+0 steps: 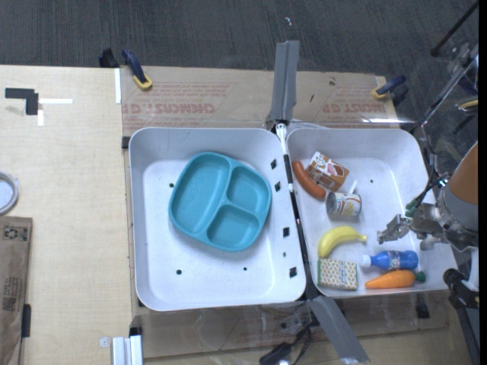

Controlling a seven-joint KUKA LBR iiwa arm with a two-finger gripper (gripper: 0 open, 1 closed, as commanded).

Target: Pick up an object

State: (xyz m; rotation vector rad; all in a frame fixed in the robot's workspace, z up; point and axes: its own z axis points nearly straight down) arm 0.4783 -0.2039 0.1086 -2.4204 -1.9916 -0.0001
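On the far left the wooden bench [61, 173] carries a roll of tape [6, 195] and a brown paper bag [14, 268], both cut by the edge of the view.

Next comes the left bin [144, 226]. In it lies a blue divided plate [221, 201] with three compartments, lying flat near the middle of the bin.

A grey bar [286, 78] stands above the place where the two bins meet.

The right bin [403, 162] holds the small objects. A red sausage [308, 180] lies at a slant in the upper left part, and just beside it, to the right, lies an orange and white carton [329, 171]. Below them is a small white can [344, 204] on its side. Lower is a yellow banana [340, 239], and under the banana a beige cracker box [338, 274] rests near the front wall. To the right of the box a blue and white bottle [392, 261] lies on its side, and an orange carrot [390, 280] lies just below it, nearly touching.

The gripper [399, 228] enters from the right and hangs low over the right part of this bin, just above the bottle and to the right of the banana. Its metal tips are small and blurred, so I cannot tell how wide the pincer is, and I see no object between them. All the objects rest on the bin floor.
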